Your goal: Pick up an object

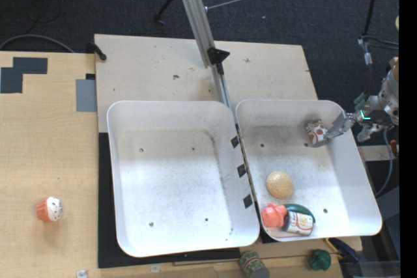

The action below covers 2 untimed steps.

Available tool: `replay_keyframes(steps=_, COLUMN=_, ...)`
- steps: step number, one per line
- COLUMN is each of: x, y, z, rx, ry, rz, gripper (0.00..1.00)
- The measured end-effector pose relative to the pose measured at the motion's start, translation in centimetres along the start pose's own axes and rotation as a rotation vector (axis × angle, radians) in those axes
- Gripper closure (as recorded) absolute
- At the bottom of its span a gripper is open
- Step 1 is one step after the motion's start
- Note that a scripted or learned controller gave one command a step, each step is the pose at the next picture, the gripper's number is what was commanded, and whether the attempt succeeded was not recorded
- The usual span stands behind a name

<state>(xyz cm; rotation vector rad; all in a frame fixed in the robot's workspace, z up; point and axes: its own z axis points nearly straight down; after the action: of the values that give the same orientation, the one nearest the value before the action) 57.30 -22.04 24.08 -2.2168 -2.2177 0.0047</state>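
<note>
Two shallow white bins are seen; in the right bin (365,202) lie three objects: a red-and-white patterned block (315,132), a tan ball (280,184) and a red-capped bottle (290,219). The gripper (329,133) is placed beside the block; whether its fingers are apart cannot be told.

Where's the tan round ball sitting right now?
The tan ball lies in the right bin, near the divider, just above the red-capped bottle and below-left of the small red-and-white object.
</note>
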Motion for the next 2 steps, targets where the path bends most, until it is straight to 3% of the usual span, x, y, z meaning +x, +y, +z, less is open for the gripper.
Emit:
replay_keyframes(steps=1, x=0.0, y=0.1, z=-0.2, rx=-0.004, ry=-0.001, rz=-0.002, gripper=0.00)
replay_keyframes(steps=2, x=0.2, y=-0.4, z=6.1, rx=0.002, ry=0.001, rz=0.000, gripper=0.00)
